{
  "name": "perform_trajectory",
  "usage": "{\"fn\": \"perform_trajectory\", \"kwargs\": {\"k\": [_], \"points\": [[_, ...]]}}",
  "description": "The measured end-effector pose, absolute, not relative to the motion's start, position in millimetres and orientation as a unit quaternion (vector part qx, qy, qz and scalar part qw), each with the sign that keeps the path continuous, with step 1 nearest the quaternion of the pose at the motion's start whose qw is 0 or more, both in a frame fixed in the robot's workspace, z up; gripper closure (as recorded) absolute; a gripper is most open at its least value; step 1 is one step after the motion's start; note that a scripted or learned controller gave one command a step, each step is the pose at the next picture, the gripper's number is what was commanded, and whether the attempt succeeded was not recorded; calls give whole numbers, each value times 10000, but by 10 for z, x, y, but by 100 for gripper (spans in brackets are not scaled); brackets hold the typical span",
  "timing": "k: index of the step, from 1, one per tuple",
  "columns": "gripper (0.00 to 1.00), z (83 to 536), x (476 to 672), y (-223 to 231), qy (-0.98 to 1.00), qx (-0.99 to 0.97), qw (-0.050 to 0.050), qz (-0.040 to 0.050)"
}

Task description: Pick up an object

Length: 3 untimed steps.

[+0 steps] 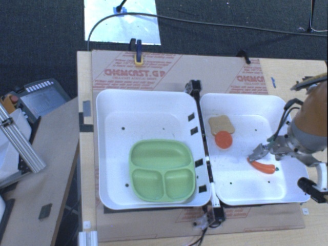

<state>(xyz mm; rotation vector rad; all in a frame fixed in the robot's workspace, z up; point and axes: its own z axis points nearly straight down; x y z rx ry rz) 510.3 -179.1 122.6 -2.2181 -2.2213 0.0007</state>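
Note:
In the right bin (241,191) lie three small objects. A tan bread-shaped piece (221,123) sits near the divider, with a red-orange disc (223,139) touching its near edge. Further right lies a red-orange chili-like piece (263,167). My gripper (265,154) hangs low just above and behind the chili piece, at the end of the arm (310,124) coming in from the right. The arm's wrist hides the bin's right part.
The left bin (115,117) holds a green three-compartment plate (162,170) in its near half. A black divider strip (201,142) runs between the bins. Cardboard lies under both bins, and a clamp (138,53) stands at the back.

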Motion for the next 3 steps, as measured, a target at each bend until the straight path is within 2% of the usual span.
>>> {"fn": "perform_trajectory", "kwargs": {"k": [1,2,3], "points": [[0,827,5107,-1788,-7075,-7067,7,1],[100,952,5119,-1791,-7076,-7066,-14,-9],[100,1574,5206,-1799,-7085,-7057,-37,-19]]}}
